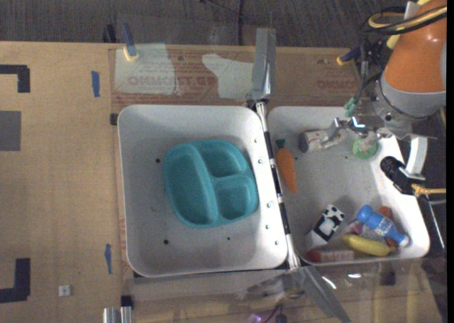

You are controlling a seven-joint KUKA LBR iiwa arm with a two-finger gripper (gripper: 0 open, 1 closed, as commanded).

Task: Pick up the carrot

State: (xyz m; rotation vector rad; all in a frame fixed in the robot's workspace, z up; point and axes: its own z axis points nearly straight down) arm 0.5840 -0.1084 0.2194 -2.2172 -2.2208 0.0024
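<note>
The carrot (286, 170) is orange with a small green top and lies lengthwise against the left wall of the right bin (339, 183), its top pointing to the far side. My gripper (316, 140) hangs over the far part of that bin, up and to the right of the carrot and apart from it. Behind it the grey wrist and the orange band (418, 59) reach in from the right. Nothing shows in the gripper.
A teal divided plate (211, 183) lies in the left bin (142, 137). In the right bin's near corner are a black-and-white block (326, 222), a blue bottle (379, 223), a yellow banana (369, 245) and a red item (326, 255). A green object (364, 148) sits under the wrist.
</note>
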